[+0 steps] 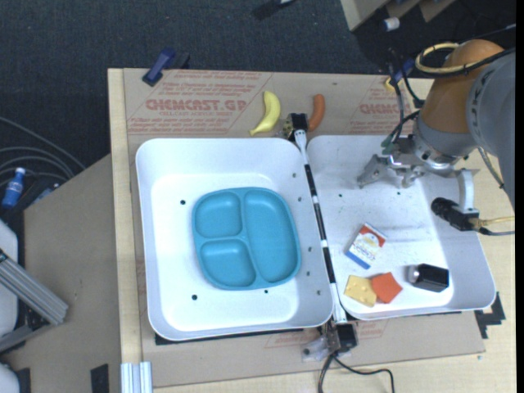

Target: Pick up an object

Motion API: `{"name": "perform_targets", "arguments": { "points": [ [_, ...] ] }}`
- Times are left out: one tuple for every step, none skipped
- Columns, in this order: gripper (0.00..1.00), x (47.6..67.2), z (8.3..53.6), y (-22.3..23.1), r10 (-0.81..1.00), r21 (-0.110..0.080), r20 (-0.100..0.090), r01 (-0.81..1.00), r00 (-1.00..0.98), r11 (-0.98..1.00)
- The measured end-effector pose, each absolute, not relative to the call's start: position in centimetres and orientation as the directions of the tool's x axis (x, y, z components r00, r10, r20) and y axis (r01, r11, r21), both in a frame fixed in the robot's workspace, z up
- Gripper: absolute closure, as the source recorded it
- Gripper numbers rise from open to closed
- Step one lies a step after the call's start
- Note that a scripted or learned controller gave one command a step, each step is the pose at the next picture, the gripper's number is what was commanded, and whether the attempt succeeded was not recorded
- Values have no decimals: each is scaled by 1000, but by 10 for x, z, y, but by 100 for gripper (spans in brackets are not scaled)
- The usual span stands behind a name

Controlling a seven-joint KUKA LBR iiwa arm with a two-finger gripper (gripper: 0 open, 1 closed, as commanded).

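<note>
The worktop (123, 244) carries two shallow white bins side by side, and the gripper (388, 173) hangs over the far part of the right bin (483, 273), with the left bin (155, 170) away to its left in the picture. Its fingers look splayed apart with nothing between them, so it is released and carrying nothing.

The largest thing around is the blue divided tray (246, 237), lying in the left bin, across the dividing rims from the gripper. It is wide and flat, and I judge that a descent onto it would likely end with the fingers sliding off the rim.

The likelier picks lie in the right bin, all nearer the front edge than the gripper and well apart from it. The small white carton (366, 246) is the closest, down and slightly left of the gripper. Beyond it the black object (429, 277) sits toward the bin's outer wall. The orange block (386, 286) and the yellow block (359, 291) touch each other at the front rim.

The risks, as I judge them:
- closing straight down here would catch only bare bin floor;
- the touching blocks could be pushed apart or pinned against the rim;
- the carton could tip or skate away under a skewed grasp.
</note>
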State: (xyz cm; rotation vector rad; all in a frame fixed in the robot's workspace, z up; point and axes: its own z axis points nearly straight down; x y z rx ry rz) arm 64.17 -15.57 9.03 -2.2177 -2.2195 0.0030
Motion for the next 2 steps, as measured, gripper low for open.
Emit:
{"name": "perform_targets", "arguments": {
  "points": [
    [0,667,85,-100,1000,2,1,1000,-1,1],
    [0,616,85,-99,1000,-2,0,1000,0,0]
  ]
}}
